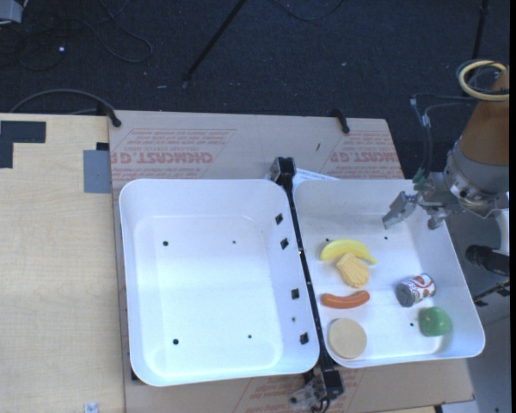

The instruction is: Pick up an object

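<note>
The right bin [464, 338] holds several small items: a yellow banana [347, 249], a yellow corn piece [353, 271] just below it, an orange-red sausage [345, 299], a round tan disc [347, 338], a small can [414, 289] lying on its side and a green lump [434, 321]. My gripper [410, 220] hangs over the upper right part of this bin, above and to the right of the banana. Its fingers are spread open with nothing between them. The can lies below it, nearer the front.
The left bin [133, 231] sits beside the right one, joined along a black-clipped divider [294, 265]. Both rest on cardboard [181, 149] over a wooden bench [43, 265]. Cables lie on the dark floor behind.
</note>
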`<state>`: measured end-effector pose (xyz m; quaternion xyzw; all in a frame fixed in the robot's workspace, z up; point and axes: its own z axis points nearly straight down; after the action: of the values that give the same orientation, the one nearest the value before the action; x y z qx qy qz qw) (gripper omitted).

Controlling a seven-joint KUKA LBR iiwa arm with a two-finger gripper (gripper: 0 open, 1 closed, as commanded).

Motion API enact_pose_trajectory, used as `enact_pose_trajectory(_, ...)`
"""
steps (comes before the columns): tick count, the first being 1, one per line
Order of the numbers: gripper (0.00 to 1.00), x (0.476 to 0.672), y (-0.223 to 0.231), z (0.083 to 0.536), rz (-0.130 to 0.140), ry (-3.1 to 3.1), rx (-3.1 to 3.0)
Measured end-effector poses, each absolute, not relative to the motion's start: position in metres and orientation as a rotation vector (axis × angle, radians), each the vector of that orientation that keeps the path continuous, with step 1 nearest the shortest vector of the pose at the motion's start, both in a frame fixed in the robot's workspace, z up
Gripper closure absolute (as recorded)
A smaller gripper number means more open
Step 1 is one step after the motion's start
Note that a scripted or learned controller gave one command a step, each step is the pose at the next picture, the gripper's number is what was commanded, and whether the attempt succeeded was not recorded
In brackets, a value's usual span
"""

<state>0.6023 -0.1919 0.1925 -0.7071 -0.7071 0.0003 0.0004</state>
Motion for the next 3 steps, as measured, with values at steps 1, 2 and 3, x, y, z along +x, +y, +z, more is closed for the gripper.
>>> enact_pose_trajectory(1, 0.0, 0.572, -0.117, 0.103, 0.007, -2.217, -2.207)
enact_pose_trajectory(2, 1.0, 0.575, -0.122, 0.119, 0.004, -2.216, -2.219)
enact_pose_trajectory(3, 0.0, 0.574, -0.122, 0.118, 0.004, -2.213, -2.221)
